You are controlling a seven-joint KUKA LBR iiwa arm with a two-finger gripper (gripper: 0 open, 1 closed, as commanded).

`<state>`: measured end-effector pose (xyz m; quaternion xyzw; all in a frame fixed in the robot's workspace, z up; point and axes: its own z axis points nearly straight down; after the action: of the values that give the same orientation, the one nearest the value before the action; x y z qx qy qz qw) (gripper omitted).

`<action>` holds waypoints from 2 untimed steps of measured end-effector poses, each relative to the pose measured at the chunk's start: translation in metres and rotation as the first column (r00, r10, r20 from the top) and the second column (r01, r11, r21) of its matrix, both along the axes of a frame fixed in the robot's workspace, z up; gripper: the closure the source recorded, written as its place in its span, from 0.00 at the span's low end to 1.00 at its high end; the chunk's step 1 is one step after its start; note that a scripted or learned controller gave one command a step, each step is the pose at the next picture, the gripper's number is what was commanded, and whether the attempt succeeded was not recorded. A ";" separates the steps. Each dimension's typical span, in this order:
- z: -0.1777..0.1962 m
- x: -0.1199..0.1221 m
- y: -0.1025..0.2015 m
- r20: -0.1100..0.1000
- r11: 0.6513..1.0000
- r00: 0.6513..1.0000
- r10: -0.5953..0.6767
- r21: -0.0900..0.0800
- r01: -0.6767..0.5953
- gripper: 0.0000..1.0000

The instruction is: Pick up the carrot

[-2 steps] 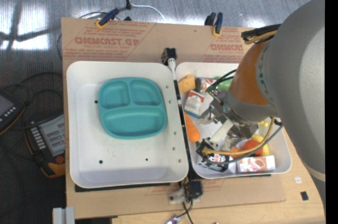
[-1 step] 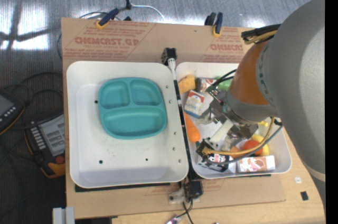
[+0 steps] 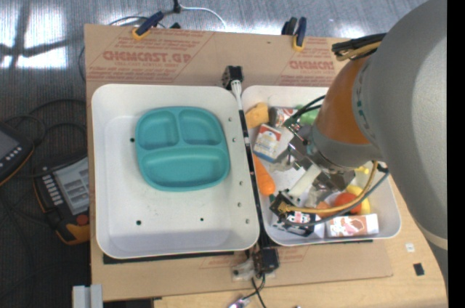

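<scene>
The carrot (image 3: 266, 184) is an orange piece lying at the left side of the right bin (image 3: 392, 225), close to the divider between the bins; only part of it shows. My gripper (image 3: 299, 172) hangs low over the middle of the right bin, just right of the carrot, amid the clutter. The grey arm with its orange band (image 3: 349, 110) covers much of that bin from the right. Nothing can be seen held.
A teal divided plate (image 3: 182, 149) lies in the left bin (image 3: 116, 227). The right bin also holds a small red-and-white carton (image 3: 267, 142), a yellow-orange item (image 3: 256, 114) at the back and a red-and-white box (image 3: 352, 227) at the front.
</scene>
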<state>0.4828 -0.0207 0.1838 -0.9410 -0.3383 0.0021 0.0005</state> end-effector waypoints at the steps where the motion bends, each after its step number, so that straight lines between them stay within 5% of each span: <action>1: 0.000 0.000 0.000 0.000 1.000 1.000 0.000 0.000 0.000 0.00; 2: 0.000 0.000 0.000 0.000 1.000 1.000 0.000 0.000 0.000 0.00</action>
<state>0.4828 -0.0207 0.1838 -0.9411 -0.3383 0.0020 0.0005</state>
